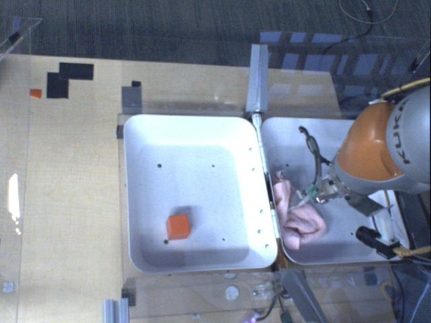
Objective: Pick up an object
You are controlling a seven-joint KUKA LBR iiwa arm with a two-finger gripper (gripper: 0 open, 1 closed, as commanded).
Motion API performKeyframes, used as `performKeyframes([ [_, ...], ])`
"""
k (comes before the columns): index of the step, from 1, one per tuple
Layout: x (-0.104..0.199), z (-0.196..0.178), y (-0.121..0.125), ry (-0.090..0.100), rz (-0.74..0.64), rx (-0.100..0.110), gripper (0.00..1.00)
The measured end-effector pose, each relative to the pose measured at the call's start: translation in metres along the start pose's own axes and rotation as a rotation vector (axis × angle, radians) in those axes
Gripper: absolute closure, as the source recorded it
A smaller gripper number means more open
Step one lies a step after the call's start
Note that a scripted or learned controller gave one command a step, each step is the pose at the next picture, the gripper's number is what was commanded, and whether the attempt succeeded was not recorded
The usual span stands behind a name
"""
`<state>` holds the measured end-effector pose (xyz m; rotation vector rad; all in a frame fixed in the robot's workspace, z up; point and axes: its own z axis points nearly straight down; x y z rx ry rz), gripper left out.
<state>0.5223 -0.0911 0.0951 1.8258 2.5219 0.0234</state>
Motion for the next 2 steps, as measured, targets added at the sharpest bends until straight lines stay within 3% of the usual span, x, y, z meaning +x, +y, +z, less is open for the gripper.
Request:
performKeyframes([
  [1,-0.019,0.003,0.061,0.004,0.180,0.008,0.00],
  [2,-0.050,0.005,0.140,0.009,0.087,0.019,0.00],
])
